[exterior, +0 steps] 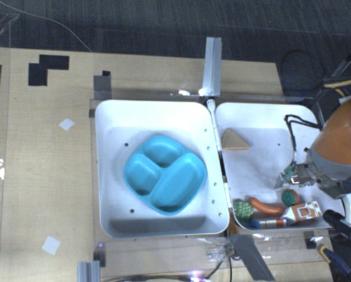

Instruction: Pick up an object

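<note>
The objects available for picking lie in the right bin [263,113], gathered along its front wall. From left to right there: a green knobbly toy [242,207] in the front left corner, an orange sausage-shaped piece [267,205] touching it, a marker pen [268,222] with a blue end and a red section lying along the front wall, a small green ball-shaped item [289,197] just above them, and a white and orange packet [304,212] at the right end of the group. These items touch or overlap one another. A tan wedge-shaped piece [235,140] lies apart from them, near the bin's left wall toward the back.

The gripper [294,177] is over the right part of this bin, just above the green ball-shaped item and near the packet. Its tip is small and partly masked by wiring, so whether it is spread or closed cannot be told. No item can be seen between its tips. A black cable [291,131] loops up from the gripper toward the back of the bin. The arm [338,143], showing its orange band, enters from the right edge.

The left bin [114,122] holds a blue divided tray [165,173] with three compartments, lying near the middle and turned at an angle to the bin walls.

Both bins sit side by side on a wooden bench [40,175], with a metal post [212,66] standing at the back where the two bins meet.
</note>
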